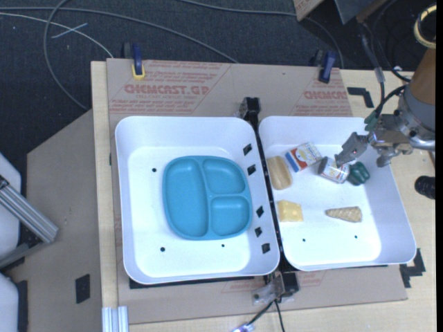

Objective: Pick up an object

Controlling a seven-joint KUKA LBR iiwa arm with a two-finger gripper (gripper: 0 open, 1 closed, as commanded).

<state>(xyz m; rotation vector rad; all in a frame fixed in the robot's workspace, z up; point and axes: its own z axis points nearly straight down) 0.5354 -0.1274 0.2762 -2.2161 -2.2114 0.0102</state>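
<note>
My gripper [367,153] hangs over the right bin [387,251] near its far right side, fingers spread open and nothing between them. Just in front of it lies a small dark green object [358,175], and beside that a small silver can [332,171] on its side. Further left are a red, white and blue carton [302,157] and a tan bread roll [279,172]. A yellow cheese wedge [289,211] and a beige cone [344,214] lie nearer the front of the bin.
The left bin [131,185] holds a blue divided plate [206,196]. A black divider with clips [257,185] runs between the bins. Blue clamps [138,64] pin the cardboard base at the back edge.
</note>
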